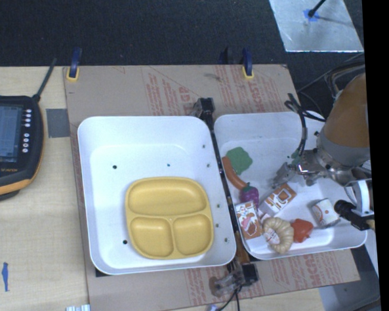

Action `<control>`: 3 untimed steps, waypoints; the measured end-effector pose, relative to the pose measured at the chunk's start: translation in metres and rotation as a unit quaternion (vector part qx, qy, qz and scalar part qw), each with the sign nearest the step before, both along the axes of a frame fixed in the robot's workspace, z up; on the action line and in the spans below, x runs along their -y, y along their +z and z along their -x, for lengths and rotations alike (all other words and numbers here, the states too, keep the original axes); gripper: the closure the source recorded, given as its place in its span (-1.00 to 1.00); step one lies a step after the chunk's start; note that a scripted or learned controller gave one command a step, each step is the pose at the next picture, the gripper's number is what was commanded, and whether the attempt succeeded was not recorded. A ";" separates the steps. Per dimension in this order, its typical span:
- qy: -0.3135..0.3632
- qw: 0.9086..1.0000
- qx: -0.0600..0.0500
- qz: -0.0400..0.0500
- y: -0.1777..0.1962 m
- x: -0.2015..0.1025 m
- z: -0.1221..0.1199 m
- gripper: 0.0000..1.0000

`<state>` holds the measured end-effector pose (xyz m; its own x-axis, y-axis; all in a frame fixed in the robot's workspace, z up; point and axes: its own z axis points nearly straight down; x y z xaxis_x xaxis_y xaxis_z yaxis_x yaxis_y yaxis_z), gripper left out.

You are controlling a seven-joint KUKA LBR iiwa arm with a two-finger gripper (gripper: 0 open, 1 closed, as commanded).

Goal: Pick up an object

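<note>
Nearest you, at the bottom edge of the frame, a black clamp [236, 278] grips the cardboard sheet [177, 87] under both bins. Above it, the left bin [95, 144] carries a yellow three-compartment tray [169, 217], lying flat in its lower middle. Look to the right bin [258, 124]: along its left wall you see a green piece [239, 159], an orange carrot-like stick [234, 174] and a purple item [249, 194]. Lower down lie two small printed packets [280, 197], a beige ring-shaped pastry [278, 234], a red piece [301, 229] touching it, and a small white-and-orange cup [323, 212] further right. Your gripper [289, 172] hangs over the bin's right centre, just above the packets; you cannot tell whether its claw is spread or closed. At mid-left of the frame rests an orange-edged teach pendant [6, 143].
</note>
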<state>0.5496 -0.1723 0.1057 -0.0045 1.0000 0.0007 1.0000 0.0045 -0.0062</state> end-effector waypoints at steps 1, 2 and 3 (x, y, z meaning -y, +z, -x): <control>0.000 1.000 0.003 0.000 0.052 -0.025 -0.089 -1.00; 0.000 1.000 0.001 0.001 0.019 0.017 0.044 -1.00; 0.000 1.000 0.013 0.002 0.001 -0.043 0.006 -1.00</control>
<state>0.5431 -0.1288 0.1066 -0.0045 1.0000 -0.0041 0.9998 0.0046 0.0202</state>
